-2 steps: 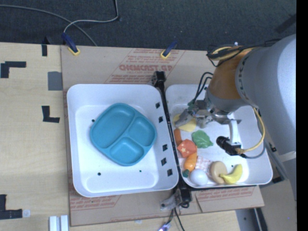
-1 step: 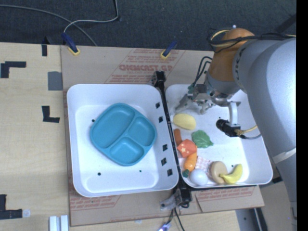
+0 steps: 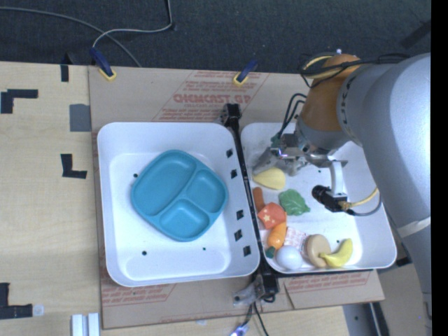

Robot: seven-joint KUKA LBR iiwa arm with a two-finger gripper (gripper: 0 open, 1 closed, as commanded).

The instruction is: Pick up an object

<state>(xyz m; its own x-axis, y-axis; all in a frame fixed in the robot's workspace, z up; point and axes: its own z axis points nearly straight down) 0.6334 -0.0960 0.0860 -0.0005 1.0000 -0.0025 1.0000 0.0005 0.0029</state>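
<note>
Hanging over the far left corner of the right bin point(image 3: 365, 233), the claw point(image 3: 281, 154) sits just above a pale yellow piece point(image 3: 270, 179), which lies against the bin's left wall. Whether the claw is open or closed cannot be told, and nothing is seen gripped.

A green leafy piece point(image 3: 294, 202) lies just beside the yellow one, toward the bin's middle. Along the left wall toward the near edge crowd a slim orange stick point(image 3: 258, 198), a red-orange piece point(image 3: 271, 215) and an orange piece point(image 3: 277, 236). A white egg point(image 3: 288, 257), a tan ring point(image 3: 316, 249) and a banana point(image 3: 339, 253) line the near edge, close together.

The left bin point(image 3: 106, 142) holds a blue divided plate point(image 3: 179, 194) at its middle. Both bins rest on cardboard point(image 3: 196, 96) on the wooden surface point(image 3: 42, 201).
</note>
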